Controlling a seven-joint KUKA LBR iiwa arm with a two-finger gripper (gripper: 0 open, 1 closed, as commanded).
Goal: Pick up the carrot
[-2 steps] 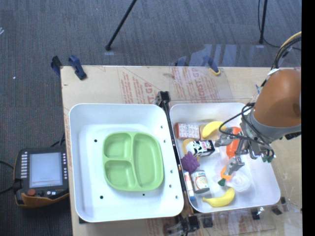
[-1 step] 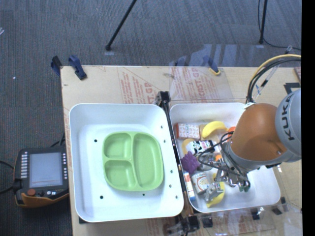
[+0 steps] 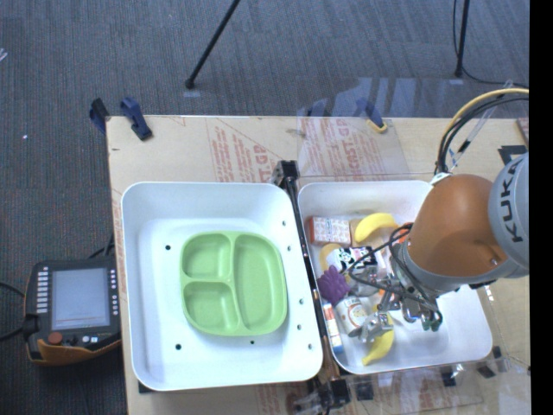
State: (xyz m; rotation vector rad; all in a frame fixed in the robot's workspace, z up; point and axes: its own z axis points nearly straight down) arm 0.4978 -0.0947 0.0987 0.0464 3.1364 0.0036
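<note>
The gripper (image 3: 380, 325) is hanging low over the right bin (image 3: 471, 340) clutter — I cannot tell its opening or hold; no carrot is being lifted yet.

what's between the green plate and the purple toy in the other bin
In the camera view, the stretch from the green divided plate to the purple toy holds bare white floor of the left bin, then the two bins' adjoining rims with a dark gap.

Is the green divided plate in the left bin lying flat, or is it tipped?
Flat. The green plate rests level on the left bin floor, all three compartments facing up.
</note>
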